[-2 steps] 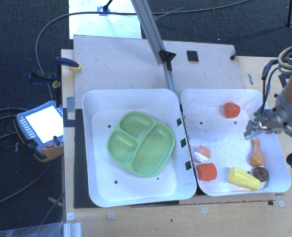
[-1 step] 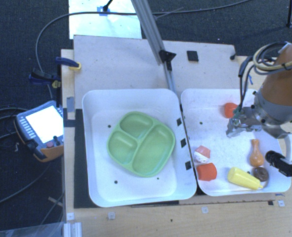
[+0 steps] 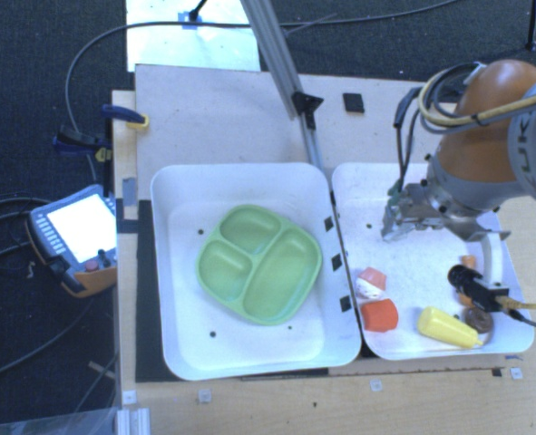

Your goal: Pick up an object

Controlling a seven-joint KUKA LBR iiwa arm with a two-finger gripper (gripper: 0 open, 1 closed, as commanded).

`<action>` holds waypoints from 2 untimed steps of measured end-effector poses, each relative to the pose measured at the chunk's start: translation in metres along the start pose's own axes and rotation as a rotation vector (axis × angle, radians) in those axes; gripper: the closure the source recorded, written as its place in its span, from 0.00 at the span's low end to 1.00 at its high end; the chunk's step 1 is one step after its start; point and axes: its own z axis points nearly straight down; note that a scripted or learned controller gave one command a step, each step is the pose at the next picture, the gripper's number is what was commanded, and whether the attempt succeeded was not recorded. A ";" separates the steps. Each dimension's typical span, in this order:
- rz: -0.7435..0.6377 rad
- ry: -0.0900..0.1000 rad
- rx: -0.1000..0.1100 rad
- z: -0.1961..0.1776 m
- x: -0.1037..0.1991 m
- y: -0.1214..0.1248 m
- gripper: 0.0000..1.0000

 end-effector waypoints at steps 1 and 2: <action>0.001 -0.001 0.000 -0.007 0.056 0.011 1.00; -0.001 0.001 0.001 -0.011 0.118 0.011 1.00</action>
